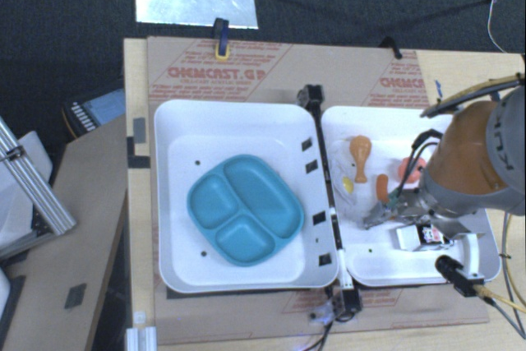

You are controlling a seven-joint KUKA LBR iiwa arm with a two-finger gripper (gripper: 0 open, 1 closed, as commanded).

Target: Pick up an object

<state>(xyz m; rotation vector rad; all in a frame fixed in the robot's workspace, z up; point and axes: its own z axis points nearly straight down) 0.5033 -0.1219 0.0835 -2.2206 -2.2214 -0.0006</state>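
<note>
My arm (485,152): grey, rounded casing, broad orange band above the wrist.
My cables: black, looping beside the band.
My fingers (380,215): dark metal, seemingly slim; blurred.

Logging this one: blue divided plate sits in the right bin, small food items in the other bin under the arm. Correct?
Not quite. The camera view shows the blue divided plate in the left bin, not the right. The small food items do lie in the other bin, under the arm.

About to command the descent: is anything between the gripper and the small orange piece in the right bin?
Nothing visible stands between them. The gripper sits low in the right bin, just below the orange piece. The tan drumstick-shaped toy lies further up the bin, off that line. The arm hides the bin's right part.
</note>
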